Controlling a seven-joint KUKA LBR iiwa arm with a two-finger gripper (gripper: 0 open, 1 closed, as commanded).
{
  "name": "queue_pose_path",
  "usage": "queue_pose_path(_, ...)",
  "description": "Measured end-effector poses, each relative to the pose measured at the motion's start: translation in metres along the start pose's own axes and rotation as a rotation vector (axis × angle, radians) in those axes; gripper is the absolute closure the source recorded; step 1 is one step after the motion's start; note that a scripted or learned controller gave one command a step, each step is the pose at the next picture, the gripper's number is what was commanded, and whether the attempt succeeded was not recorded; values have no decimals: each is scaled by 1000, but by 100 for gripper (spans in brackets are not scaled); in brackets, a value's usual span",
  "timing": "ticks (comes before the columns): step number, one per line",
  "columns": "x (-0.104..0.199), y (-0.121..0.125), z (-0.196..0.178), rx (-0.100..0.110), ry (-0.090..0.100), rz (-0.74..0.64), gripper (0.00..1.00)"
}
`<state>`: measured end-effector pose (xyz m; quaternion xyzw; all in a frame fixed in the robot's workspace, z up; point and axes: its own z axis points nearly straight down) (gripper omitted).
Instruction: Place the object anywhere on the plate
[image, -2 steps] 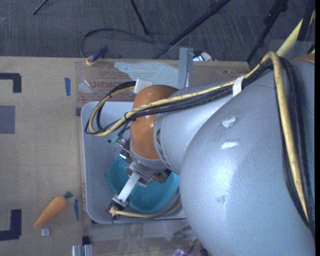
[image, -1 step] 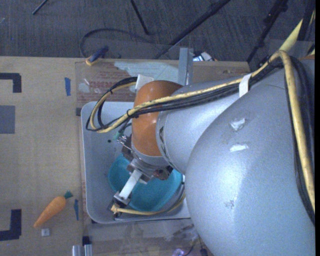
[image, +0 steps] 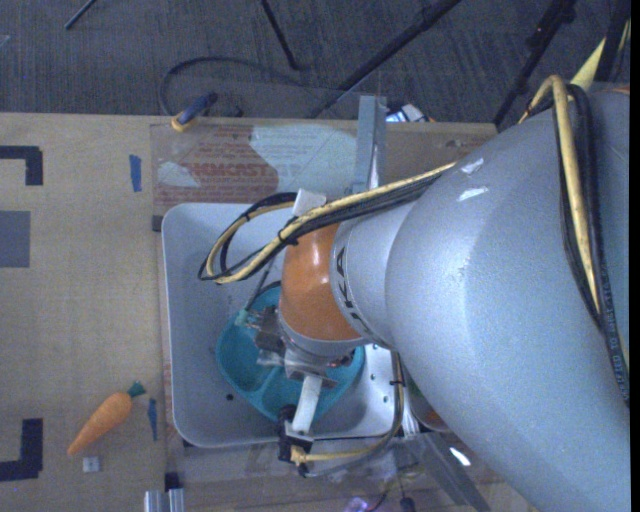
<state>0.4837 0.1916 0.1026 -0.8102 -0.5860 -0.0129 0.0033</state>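
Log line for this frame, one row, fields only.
arm: wrist over teal plate | plate: in white bin, partly covered | carrot: on bench outside bin, not on plate

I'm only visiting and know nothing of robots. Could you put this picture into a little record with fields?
arm: grey with an orange band, reaching in from the right, wrist above the plate
plate: teal, inside the white bin, partly hidden by the arm
carrot: orange toy, green top, on the bench left of the bin, outside it
task state: carrot not on the plate
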Motion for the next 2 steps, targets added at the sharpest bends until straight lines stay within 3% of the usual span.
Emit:
queue_pose_path(1, 45, 24, -62, 13, -23, -268, 100)
queue_pose_path(2, 32, -15, -92, 18, -24, -317, 100)
